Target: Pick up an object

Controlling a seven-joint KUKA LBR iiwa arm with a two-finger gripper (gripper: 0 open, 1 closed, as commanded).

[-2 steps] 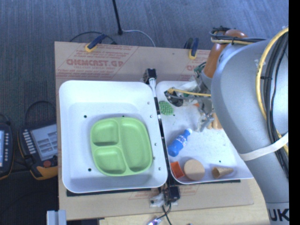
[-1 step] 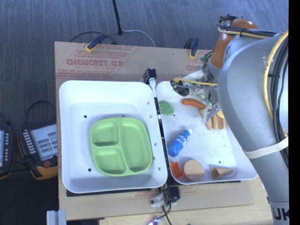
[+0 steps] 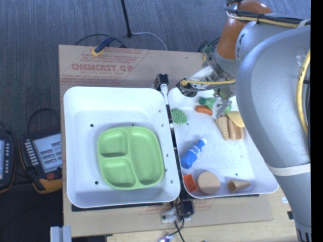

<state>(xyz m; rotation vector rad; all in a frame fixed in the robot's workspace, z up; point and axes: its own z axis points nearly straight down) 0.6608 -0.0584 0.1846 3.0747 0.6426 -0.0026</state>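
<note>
My gripper [image 3: 221,101] hangs low over the far end of the right bin [image 3: 252,158], under the orange-banded wrist [image 3: 233,32]. Just beside it lie a small orange carrot-like piece [image 3: 204,110] and a green bit [image 3: 202,101]. A waffle cone [image 3: 222,127] and a tan bread roll [image 3: 235,125] lie just below the gripper. Further out in the same bin are a green bumpy ball [image 3: 178,116], a blue bottle [image 3: 193,154], a round tan piece [image 3: 208,182], an orange cup [image 3: 189,182] and a second small cone [image 3: 238,186]. I see nothing clearly between the gripper's tips.
The left bin [image 3: 83,110] holds a green divided plate [image 3: 130,157]. A black bar [image 3: 169,120] runs along the seam between the bins. The large grey arm body [image 3: 277,84] overhangs the right bin's right side. Cables and a handheld controller [image 3: 43,158] lie left of the bench.
</note>
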